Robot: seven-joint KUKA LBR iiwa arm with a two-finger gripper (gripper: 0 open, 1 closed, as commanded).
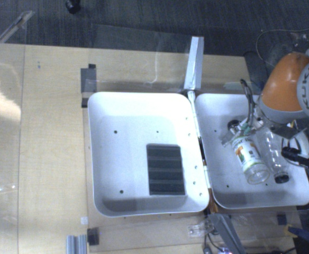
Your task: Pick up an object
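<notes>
Pale wooden bench point(43, 157) fills the lower and left parts of the frame, with dark floor along the top edge; nearest the viewer, at lower centre, the left bin point(107, 142) holds a dark ribbed rectangular pad point(165, 169) lying flat toward its lower right corner, well apart from anything else; to the right, the right bin point(218, 184) holds a clear bottle with a coloured label point(250, 157) lying on its side near the bin's middle, and just beside it a second clear, glassy item point(273, 155) whose outline is hard to read; a small dark cap-like piece point(281, 178) sits near the lower right of that bin; farther up, the gripper point(243, 127) hangs at the upper end of the labelled bottle, seemingly touching or just above it, under the orange-banded arm point(284, 89) at upper right; whether its fingers are apart or together I cannot tell, since metal and bottle blur into one; my judgement is that the grasp itself is in hand, not yet proven; the next move calls for a firm closure on the bottle's neck and a straight lift, since a smooth round bottle may roll or slip.
</notes>
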